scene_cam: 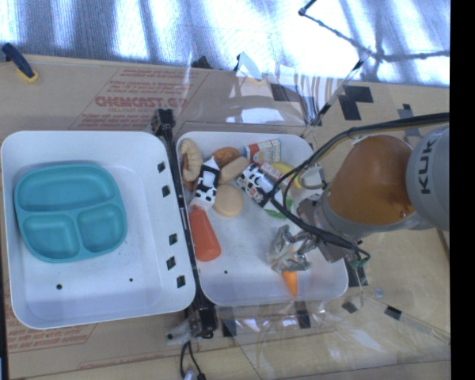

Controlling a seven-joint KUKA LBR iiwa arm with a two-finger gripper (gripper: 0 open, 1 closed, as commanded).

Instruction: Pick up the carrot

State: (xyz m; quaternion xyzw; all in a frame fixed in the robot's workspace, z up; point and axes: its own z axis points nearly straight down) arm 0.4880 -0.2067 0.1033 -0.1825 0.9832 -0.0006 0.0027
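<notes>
The carrot (291, 281) lies in the right bin (245, 291), close to its near rim and near the right corner. Directly above the carrot hangs the end effector (287, 252), its metal fingers touching or nearly touching the carrot's top; how wide they stand, I cannot tell. Left of the carrot the bin floor is bare as far as an orange bottle (203, 232). Beyond the carrot, toy foods crowd the far end. The left bin (95, 291) holds a teal divided plate (70, 210). Both bins sit on a cardboard-covered desk (79, 101).
</notes>
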